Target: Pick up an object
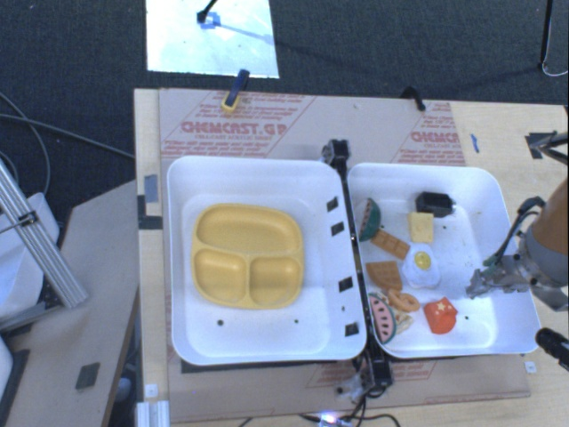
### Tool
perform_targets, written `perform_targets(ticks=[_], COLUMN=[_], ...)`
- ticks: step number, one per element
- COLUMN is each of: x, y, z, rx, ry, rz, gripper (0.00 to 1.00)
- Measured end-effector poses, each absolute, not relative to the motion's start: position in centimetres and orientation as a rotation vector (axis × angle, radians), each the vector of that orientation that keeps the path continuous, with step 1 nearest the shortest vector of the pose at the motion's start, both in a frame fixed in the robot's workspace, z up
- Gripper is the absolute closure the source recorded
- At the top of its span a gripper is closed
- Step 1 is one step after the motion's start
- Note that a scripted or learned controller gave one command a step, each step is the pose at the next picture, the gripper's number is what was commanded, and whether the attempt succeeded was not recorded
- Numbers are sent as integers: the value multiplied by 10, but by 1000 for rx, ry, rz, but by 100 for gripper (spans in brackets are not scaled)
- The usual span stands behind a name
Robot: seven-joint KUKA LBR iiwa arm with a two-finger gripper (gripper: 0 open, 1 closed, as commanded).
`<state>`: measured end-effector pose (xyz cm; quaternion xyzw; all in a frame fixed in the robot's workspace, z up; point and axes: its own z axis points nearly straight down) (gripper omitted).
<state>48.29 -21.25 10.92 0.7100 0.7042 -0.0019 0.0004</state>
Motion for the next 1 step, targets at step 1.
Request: perform_targets(ticks=[1], x=[487], y=[-134], z=[83], rx=[2213], ry=[2233], rz=[4], gripper=[100])
